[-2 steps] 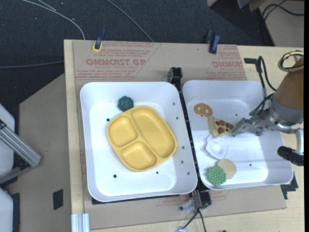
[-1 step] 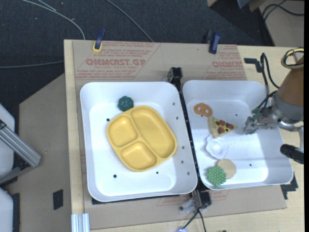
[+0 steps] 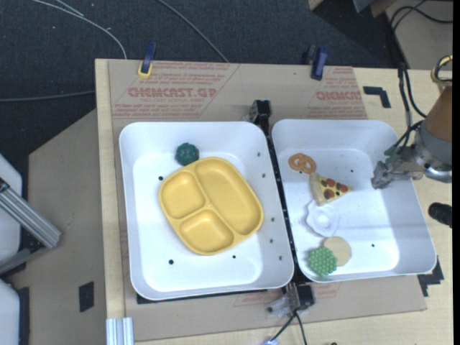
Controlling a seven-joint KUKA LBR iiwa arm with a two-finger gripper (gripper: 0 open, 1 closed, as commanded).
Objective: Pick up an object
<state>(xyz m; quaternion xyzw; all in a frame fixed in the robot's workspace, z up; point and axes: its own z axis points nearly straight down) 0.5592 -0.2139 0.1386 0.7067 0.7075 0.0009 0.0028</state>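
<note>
Overhead slanted view of the tabletop with two white bins. The tool hangs at the far right side of the right bin, just inside its wall; whether it is spread or closed cannot be told at this resolution, and nothing is seen between its tips. All candidate objects lie to the tool's left, apart from it. Nearest is a pizza slice, slightly lower in the frame than the tool; a pretzel lies farther left, at about the tool's height. Below the slice sits a small white object, possibly a cup or lid, and lower still a tan disc touching a green bumpy ball. Well away to the left, the left bin holds a yellow divided plate and a dark green object just beside the plate's upper edge.
</note>
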